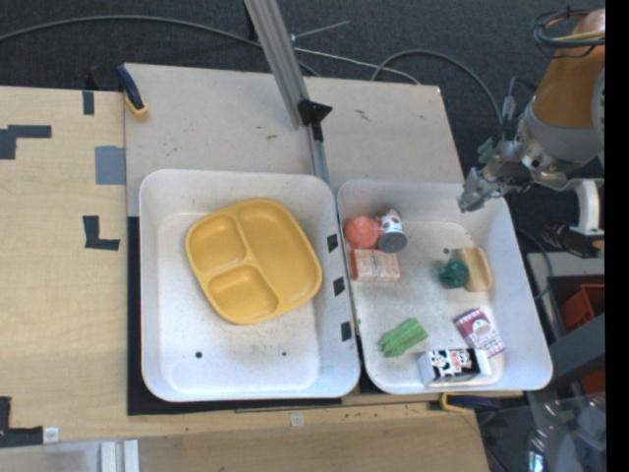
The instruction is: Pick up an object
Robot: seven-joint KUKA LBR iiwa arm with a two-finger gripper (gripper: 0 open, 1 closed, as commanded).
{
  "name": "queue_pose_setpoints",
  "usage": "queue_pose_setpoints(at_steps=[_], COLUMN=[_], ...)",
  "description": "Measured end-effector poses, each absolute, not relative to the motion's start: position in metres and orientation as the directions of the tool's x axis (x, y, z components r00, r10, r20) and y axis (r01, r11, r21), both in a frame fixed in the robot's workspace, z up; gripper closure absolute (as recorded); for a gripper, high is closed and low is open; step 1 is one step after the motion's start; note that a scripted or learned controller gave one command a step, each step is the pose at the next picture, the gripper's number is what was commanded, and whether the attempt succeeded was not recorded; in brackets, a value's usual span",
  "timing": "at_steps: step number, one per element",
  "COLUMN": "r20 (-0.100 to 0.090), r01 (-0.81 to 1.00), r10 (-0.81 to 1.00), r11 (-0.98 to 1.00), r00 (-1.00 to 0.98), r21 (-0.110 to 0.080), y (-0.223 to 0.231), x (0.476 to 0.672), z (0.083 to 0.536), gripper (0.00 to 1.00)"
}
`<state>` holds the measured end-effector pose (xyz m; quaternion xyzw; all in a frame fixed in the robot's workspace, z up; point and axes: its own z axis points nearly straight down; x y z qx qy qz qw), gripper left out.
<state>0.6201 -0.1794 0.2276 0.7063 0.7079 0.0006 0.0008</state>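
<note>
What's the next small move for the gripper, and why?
Probably move the gripper left and down toward the teal object. The gripper sits over the right bin's upper right rim with nothing visibly in it, and the teal object is the nearest item there.

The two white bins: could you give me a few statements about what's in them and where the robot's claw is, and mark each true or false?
1. The yellow plate lies in the left bin. True.
2. The green toy lies in the left bin. False: it lies in the right bin.
3. The gripper is at the right bin's far right corner. True.
4. The can lies on the yellow plate. False: it lies in the right bin, beside the red ball.
</note>
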Motion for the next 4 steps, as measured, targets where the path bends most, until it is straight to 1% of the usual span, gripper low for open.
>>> queue_pose_setpoints(at_steps=[1, 2, 4], r20=[0.001, 0.002, 0.001], r01=[1.000, 1.000, 1.000], r10=[1.000, 1.000, 1.000], r11=[0.007, 0.008, 0.007], r00=[-0.007, -0.008, -0.007], r21=[-0.001, -0.001, -0.004], y=[-0.116, -0.059, 0.046], x=[0.626, 0.622, 0.619], z=[0.225, 0.235, 0.213], gripper=[1.00, 1.00, 1.00])
